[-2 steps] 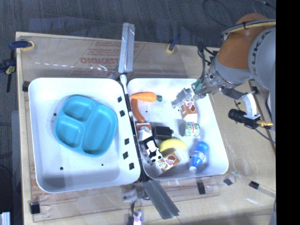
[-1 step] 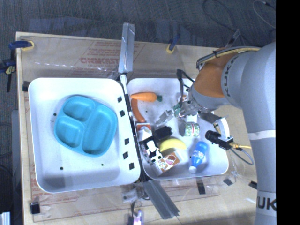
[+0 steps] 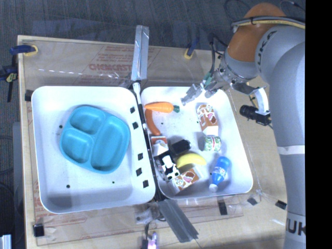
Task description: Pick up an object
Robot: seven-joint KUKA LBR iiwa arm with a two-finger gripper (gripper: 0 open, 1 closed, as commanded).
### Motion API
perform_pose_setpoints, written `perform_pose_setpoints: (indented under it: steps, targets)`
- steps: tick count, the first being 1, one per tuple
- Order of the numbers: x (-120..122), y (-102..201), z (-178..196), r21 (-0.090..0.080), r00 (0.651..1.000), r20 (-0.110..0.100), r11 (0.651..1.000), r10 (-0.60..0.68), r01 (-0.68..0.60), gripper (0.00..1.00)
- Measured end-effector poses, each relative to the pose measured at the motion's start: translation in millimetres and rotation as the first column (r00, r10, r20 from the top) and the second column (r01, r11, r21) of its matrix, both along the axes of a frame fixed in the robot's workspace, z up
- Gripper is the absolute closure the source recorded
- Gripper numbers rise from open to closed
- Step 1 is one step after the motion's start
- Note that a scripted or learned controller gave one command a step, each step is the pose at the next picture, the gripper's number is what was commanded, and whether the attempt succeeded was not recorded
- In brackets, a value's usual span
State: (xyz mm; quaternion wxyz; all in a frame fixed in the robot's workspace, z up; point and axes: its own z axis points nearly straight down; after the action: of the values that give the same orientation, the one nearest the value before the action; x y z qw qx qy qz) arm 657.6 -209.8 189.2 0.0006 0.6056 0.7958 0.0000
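While the hand (image 3: 191, 95) is hovering with fingers spread and empty above the right bin (image 3: 239, 139), just beside the carrot (image 3: 158, 107), it is risking closing on air

We see an evenly and brightly lit bench; the white bins (image 3: 83, 193) look nearly washed out, with soft shadows along their inner walls. The picture is slightly soft and grainy, and the dark floor (image 3: 78, 9) shows noise.
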Motion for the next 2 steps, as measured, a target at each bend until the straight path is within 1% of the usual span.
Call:
perform_pose_setpoints:
  steps: [1, 2]
  targets:
    - [-28.3, 1.5, -97.5, 0.0, 1.0, -0.003, 1.0, 0.011, -0.011, 0.0]
    - [-19.1, -1.1, 17.7, 0.0, 1.0, 0.0, 1.0, 0.003, -0.003, 0.0]
